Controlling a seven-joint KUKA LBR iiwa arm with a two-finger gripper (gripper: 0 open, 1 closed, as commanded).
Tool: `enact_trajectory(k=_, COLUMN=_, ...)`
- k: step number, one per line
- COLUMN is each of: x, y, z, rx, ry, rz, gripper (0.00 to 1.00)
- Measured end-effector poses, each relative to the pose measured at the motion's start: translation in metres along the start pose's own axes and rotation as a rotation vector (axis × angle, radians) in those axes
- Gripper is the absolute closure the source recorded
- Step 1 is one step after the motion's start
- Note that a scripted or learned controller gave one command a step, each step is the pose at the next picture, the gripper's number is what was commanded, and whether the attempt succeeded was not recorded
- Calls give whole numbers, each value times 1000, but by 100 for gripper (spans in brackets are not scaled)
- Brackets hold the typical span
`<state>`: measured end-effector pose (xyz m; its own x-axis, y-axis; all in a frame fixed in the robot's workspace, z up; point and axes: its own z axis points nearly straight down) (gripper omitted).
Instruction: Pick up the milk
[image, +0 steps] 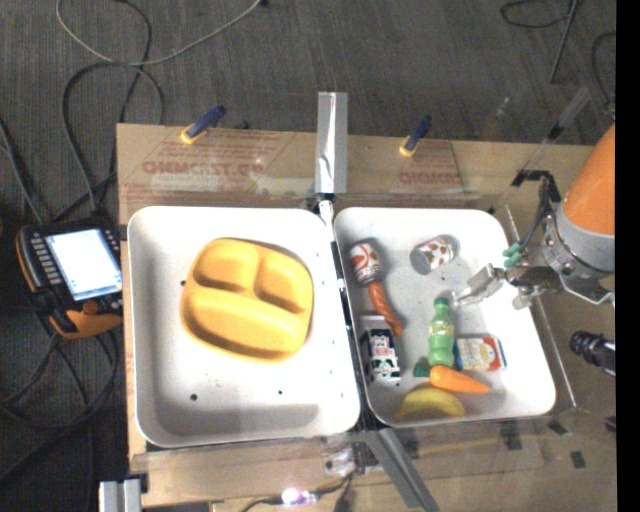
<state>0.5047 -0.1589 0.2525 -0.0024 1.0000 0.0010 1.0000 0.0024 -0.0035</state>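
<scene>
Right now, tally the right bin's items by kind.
Cans: 2
Cartons: 2, milk, orange carton
Carrots: 2
Green bottle: 1
Banana: 1
Total: 8

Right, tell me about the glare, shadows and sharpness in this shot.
Camera view: even overhead light; the white bins look bright, nearly washed out; soft shadow under the yellow tray; the gripper looks slightly soft; the milk carton's print is too small to read.
</scene>
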Motion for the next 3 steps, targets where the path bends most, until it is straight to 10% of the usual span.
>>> enact_trajectory(k=1, x=100, y=0, z=70, rx=1, ry=0, rz=-70, gripper=0)
enact_trajectory(k=2, x=98, y=4, z=70, rx=0, ry=0, rz=-376, gripper=0)
enact_trajectory(k=3, x=177, y=-16, z=70, rx=1, ry=0, rz=-495, gripper=0)
